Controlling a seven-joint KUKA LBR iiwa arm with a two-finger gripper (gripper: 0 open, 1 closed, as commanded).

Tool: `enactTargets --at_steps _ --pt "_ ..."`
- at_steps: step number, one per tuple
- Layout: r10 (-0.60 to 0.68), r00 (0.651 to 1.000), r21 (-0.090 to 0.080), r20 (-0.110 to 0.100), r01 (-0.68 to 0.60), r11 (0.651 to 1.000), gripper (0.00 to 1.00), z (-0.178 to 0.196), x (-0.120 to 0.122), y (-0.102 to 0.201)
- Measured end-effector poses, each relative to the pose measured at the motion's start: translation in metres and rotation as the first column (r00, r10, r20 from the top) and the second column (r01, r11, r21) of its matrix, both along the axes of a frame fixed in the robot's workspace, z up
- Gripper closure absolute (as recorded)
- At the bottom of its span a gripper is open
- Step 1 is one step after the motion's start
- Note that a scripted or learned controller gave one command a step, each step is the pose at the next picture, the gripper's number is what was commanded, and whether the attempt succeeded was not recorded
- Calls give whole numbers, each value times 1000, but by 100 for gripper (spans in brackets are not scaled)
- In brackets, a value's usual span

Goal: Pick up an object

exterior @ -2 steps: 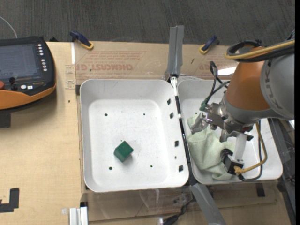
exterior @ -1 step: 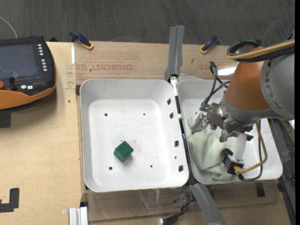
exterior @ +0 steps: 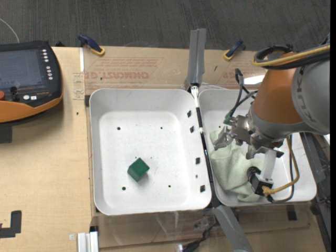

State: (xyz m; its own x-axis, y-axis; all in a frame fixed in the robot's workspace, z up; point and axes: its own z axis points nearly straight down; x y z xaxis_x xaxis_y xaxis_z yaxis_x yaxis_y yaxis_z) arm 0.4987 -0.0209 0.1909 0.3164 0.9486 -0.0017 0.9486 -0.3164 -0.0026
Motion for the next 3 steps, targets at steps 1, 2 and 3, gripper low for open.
enactTargets --at_steps 1,2,3 --pt "0 1000 0 0 0 1000 0 0 0 0" --pt "0 1000 0 0 0 1000 0 0 0 0" --pt "-27 1000 0 -2 27 1000 0 0 -22 94"
